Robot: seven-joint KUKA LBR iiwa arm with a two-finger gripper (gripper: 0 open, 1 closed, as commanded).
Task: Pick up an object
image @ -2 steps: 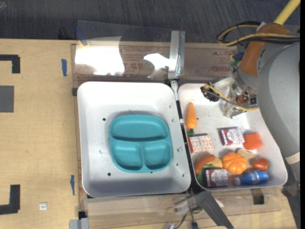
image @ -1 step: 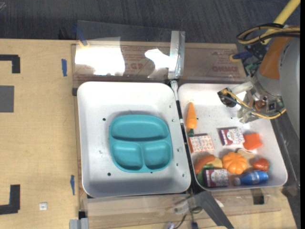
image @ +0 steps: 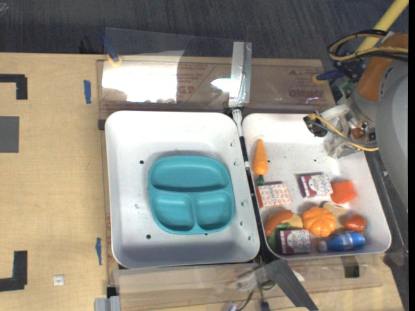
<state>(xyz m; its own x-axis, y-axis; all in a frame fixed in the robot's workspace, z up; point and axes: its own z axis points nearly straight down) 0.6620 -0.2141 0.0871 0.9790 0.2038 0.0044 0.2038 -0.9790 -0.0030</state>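
The right bin [image: 285,131] holds several toy foods. An orange carrot [image: 260,157] lies along its left wall. Below it sit a small white-and-red packet [image: 273,194], a maroon packet [image: 314,185] and an orange-red block [image: 343,191]. Along the front edge lie an orange pumpkin [image: 319,219], a red tomato [image: 355,223], a blue bottle [image: 343,241] and a dark red can [image: 295,241]. My gripper [image: 332,135] hangs over the bin's far right corner, apart from all of these, with nothing visibly in it.
The left bin [image: 123,148] holds a teal divided plate [image: 192,194]. A clear panel [image: 175,76] with a metal divider [image: 240,73] stands behind both bins. Cables [image: 353,44] loop above the wrist at the far right.
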